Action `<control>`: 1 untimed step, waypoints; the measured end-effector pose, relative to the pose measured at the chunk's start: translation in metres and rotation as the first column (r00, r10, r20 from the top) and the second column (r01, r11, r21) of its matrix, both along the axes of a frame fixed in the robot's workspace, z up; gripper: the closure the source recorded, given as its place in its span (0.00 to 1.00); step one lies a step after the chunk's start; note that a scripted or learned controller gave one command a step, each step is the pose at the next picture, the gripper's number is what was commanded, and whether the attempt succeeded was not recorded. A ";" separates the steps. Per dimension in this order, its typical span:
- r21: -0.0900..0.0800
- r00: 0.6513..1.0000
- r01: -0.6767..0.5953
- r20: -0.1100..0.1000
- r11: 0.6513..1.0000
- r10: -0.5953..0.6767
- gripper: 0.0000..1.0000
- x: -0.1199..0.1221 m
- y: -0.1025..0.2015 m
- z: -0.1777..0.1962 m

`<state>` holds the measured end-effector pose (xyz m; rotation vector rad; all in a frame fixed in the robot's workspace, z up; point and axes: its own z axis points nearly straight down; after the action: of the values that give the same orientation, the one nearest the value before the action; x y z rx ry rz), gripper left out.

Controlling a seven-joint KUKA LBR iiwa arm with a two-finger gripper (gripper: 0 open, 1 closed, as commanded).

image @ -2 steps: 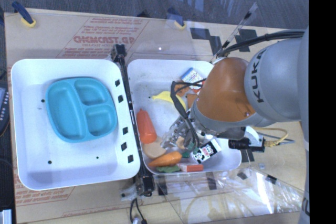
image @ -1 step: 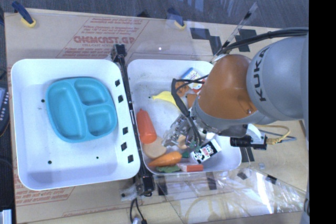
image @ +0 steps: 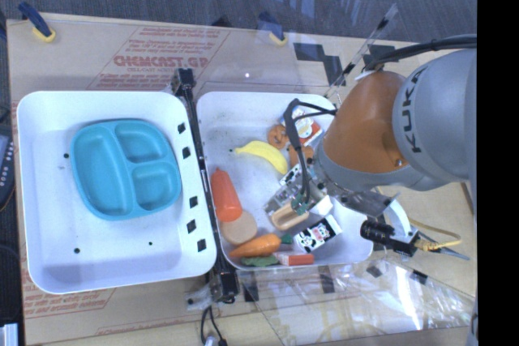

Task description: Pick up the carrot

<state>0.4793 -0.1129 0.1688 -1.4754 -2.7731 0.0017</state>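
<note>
Here, nearest the camera's edge of the right bin (image: pixel 212 111), the carrot (image: pixel 255 245) lies flat against the front wall, just below-left of the pincer (image: pixel 293 205), with a small red piece (image: pixel 295 259) and a black-and-white carton (image: pixel 315 237) beside it. The pincer hangs low over the clutter, probably searching for a grasp; I cannot tell how it stands. Left of it lie an orange-red cylinder (image: pixel 225 194) and a tan disc (image: pixel 238 229), crowding the carrot. Beyond sits a banana (image: pixel 263 153). Farther left, 1 blue tray (image: pixel 126 168) rests in the other bin (image: pixel 32 198).

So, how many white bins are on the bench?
2: the shallow white left bin holding a blue divided plate, and the shallow white right bin holding toy food.
</note>
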 end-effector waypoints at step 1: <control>0.000 0.873 0.488 -0.004 0.873 -0.488 1.00 0.038 0.078 0.022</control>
<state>0.5175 -0.0347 0.1912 -2.1241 -2.3078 0.0027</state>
